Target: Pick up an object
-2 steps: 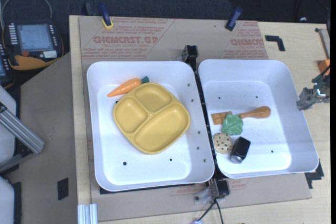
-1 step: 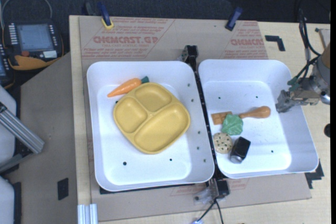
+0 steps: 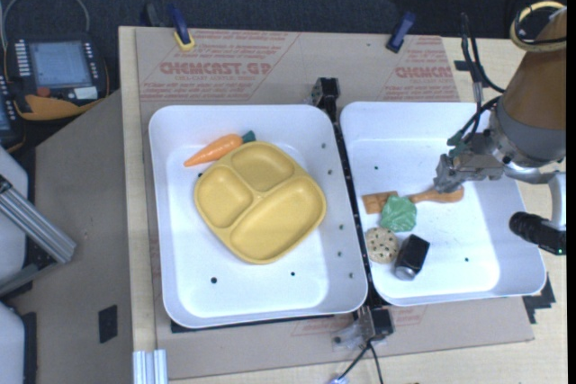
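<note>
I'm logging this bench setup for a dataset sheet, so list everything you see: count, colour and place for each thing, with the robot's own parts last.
bins: 2, white, side by side on the bench
divided plate: 1, yellow, middle of the left bin
toy carrot: 1, orange with green top, left bin, at the plate's upper left edge
wooden spatula: 1, orange-brown, right bin, under the gripper
green piece: 1, green, right bin, below the spatula
cookie: 1, tan, dotted, right bin near its left wall
black object: 1, black, right of the cookie
clamps: 2, blue, bench's far edge
pendant: 1, grey with a screen, far left
gripper: 1, grey, over the spatula's end
arm: 1, grey with orange band, from the right
</note>
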Controlling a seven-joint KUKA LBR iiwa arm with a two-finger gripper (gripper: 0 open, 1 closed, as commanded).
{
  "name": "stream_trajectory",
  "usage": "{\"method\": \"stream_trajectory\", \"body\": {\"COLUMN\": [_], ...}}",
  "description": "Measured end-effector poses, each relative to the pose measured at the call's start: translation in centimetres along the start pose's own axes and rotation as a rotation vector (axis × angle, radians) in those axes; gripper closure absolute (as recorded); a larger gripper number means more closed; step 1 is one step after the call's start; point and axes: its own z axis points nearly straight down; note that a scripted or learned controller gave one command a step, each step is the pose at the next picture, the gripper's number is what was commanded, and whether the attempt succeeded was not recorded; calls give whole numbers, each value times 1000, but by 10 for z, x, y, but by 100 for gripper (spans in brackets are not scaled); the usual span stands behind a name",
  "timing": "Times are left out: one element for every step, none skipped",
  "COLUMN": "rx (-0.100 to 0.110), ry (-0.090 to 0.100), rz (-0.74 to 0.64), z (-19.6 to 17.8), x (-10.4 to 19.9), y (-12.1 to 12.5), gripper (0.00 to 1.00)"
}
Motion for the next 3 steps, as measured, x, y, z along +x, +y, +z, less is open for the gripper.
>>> {"method": "stream_trajectory", "body": {"rx": [-5,1,0], "ry": [-3,-2,-2], "rz": [4,2,0], "z": [-10,3,12], "x": [50,100,157], "y": [8,16,21], "gripper": [100,100,100]}}
